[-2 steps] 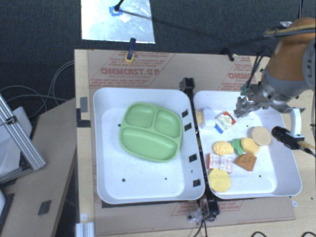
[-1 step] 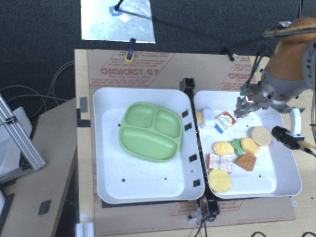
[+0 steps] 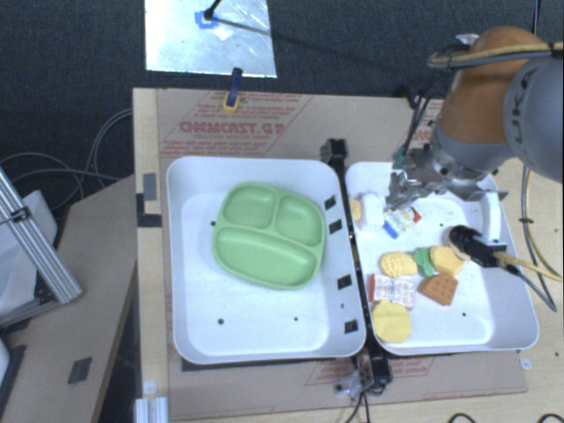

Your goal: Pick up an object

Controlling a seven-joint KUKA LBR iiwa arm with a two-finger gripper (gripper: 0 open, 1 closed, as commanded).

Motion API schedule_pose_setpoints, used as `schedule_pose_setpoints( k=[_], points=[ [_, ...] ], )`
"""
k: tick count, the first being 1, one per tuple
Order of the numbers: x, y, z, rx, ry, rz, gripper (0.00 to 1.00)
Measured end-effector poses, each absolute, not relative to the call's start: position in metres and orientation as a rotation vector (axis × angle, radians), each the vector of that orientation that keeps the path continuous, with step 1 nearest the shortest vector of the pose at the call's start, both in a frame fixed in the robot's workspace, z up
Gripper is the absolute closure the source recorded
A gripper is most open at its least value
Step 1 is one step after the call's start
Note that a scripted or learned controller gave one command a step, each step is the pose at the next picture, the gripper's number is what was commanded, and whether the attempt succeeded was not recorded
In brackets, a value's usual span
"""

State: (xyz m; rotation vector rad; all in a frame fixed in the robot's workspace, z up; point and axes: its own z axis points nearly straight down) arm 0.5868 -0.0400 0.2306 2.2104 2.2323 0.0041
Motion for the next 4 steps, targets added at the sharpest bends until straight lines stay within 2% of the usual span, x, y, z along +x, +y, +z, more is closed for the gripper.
schedule_pose_setpoints(
  k=[2,3,4],
  points=[
    [0.559,0.050,0.234,2.212,2.233,0.003,1.00],
    [0.558,0.076,0.214,2.215,2.229,0.000,1.00],
    [0.559,0.075,0.234,2.214,2.227,0.003,1.00]
  ],
)
